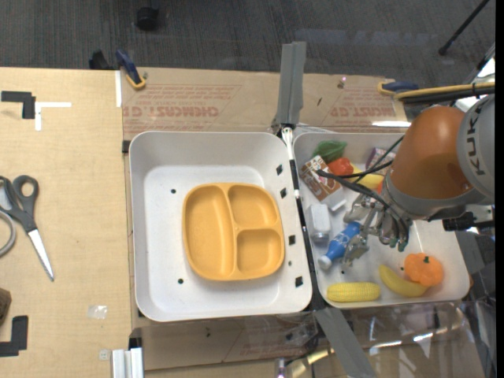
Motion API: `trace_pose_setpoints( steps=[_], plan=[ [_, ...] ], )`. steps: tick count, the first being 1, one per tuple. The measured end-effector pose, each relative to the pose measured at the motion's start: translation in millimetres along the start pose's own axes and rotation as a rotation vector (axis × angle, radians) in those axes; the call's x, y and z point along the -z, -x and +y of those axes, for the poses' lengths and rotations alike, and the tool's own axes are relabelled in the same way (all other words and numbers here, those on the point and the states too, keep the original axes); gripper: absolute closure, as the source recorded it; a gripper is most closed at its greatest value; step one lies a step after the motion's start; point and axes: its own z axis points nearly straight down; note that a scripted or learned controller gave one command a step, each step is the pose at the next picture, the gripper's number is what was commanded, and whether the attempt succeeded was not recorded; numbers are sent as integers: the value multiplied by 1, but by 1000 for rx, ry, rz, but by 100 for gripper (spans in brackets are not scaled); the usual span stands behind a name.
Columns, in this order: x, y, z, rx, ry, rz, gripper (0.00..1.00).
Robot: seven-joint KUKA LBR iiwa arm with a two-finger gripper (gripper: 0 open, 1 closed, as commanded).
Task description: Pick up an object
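Hovering over a glossy blue bottle (342, 244), the metal hand (364, 239) looks spread.

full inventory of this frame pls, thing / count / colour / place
bins: 2, white, side by side on the bench
divided plate: 1, yellow-orange, three compartments, middle of left bin
corn cob: 1, yellow, near edge of right bin
banana: 1, yellow, right bin, beside the pumpkin
pumpkin: 1, orange, right bin near corner
blue bottle: 1, blue with white end, right bin, at the gripper
green and red vegetables: a few, far end of right bin, kinds unclear
small packet: 1, brown and white, right bin by the divider
scissors: 1, grey handles, bench left of the bins
arm: 1, grey with orange band, over right bin
gripper: 1, dark metal, low over the blue bottle
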Motion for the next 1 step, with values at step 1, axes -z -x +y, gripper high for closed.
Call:
trace_pose_setpoints(
  steps=[1],
  plan=[
    [0,70,31,-255,-1,-1,0]
  ],
)
